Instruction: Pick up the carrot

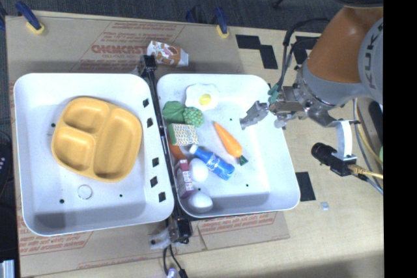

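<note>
Your carrot (229, 140) lies in the R bin (277, 189), roughly mid-bin, tilted, green end toward the lower right, w/ a blue bottle (212, 162) just beside it on the left. Hand (253, 115) hangs over the bin's upper-right part, near the carrot but apart from it; can't tell if it's spread or pressed together. Yellow tray (96, 138) sits in the L bin (26, 205).
</note>
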`<state>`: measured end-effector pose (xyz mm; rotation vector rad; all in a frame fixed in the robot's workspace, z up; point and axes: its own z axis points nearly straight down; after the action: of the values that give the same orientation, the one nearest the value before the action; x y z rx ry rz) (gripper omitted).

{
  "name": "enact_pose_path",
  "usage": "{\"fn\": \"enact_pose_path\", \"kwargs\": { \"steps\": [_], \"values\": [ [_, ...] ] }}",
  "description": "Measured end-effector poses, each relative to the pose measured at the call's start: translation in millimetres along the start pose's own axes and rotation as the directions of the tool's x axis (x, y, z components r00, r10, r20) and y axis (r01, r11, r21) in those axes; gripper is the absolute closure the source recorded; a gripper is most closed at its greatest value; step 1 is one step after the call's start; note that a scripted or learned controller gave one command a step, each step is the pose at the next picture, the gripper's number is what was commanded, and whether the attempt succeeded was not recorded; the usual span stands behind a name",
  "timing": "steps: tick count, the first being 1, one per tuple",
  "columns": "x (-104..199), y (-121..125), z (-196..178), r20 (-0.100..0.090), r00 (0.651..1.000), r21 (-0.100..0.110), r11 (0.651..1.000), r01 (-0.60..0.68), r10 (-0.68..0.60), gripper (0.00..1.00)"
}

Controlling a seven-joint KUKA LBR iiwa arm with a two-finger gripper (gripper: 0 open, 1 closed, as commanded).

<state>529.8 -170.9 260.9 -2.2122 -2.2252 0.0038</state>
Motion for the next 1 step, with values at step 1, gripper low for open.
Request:
{"fn": "enact_pose_path", "kwargs": {
  "steps": [1],
  "values": [
    [-28.1,38.6,119.5,0.000,1.000,0.001,1.000,-0.004,0.004,0.00]
  ]
}}
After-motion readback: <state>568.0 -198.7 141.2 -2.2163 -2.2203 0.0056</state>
